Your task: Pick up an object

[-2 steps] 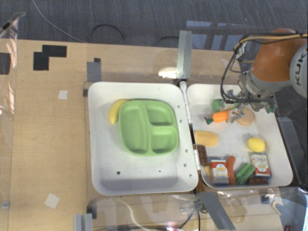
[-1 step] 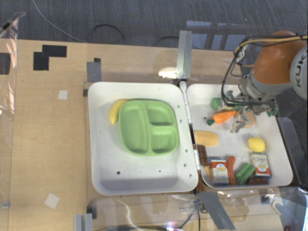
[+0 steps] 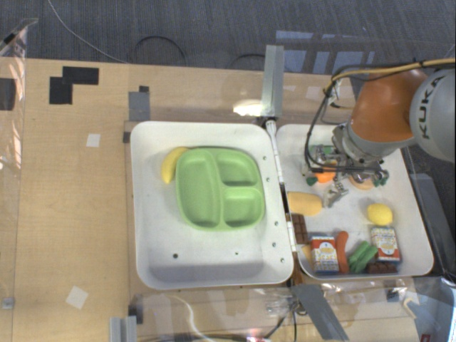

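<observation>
**Arm over right bin, pincer low among the toy food**

Landmark: the green divided plate [image 3: 217, 188], which sat in the left bin [image 3: 153, 258]. A banana [image 3: 170, 164] lay just left of the plate, partly tucked under its rim.

Right of the plate, past the divider, was the right bin [image 3: 417, 251]. The KUKA arm [image 3: 399, 109] hung over that bin's far half, orange band uppermost, cables looping at its left side. The pincer [image 3: 336, 189] pointed down near the bin floor, right of the plate. Fingers looked slightly apart w/ nothing visibly between them, but too small & cluttered to be sure — can't tell open or closed.

Objs in the right bin, all right of the plate:
- potato-like yellow piece [image 3: 304, 204], nearest the plate, just beside the pincer
- small orange item [image 3: 324, 177] under the wrist, partly hidden
- lemon [image 3: 380, 214], farther right
- two small cartons [image 3: 324, 254] [image 3: 384, 242] toward the near edge
- red sausage [image 3: 343, 250] & green veg [image 3: 363, 254] between the cartons
- brown chocolate bar [image 3: 300, 228] along the bin's near-left wall

All sat on the wooden bench [image 3: 68, 212].
</observation>
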Controlling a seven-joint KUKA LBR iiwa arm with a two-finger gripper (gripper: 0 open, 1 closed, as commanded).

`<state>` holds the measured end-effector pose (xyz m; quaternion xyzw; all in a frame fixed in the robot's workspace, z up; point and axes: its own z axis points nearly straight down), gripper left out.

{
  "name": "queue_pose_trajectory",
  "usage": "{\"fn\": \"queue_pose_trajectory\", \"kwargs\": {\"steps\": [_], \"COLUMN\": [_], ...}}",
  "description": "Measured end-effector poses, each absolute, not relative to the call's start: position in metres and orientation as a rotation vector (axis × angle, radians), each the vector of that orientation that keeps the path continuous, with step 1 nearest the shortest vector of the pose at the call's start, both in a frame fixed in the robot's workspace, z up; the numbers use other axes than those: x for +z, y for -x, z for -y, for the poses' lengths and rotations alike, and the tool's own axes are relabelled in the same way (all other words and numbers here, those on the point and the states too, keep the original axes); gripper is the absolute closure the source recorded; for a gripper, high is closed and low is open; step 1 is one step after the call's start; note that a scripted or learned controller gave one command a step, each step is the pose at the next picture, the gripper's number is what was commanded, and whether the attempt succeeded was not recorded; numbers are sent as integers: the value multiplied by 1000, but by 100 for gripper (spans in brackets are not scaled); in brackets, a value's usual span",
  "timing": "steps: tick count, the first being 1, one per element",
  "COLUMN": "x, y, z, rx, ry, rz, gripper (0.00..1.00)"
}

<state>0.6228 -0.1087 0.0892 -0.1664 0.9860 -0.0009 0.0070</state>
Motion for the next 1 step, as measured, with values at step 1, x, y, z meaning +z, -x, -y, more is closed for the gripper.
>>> {"fn": "queue_pose_trajectory", "kwargs": {"steps": [1], "x": [105], "y": [-628], "z": [109], "rx": [-9], "ry": [522], "rz": [-3067], "gripper": [100]}}
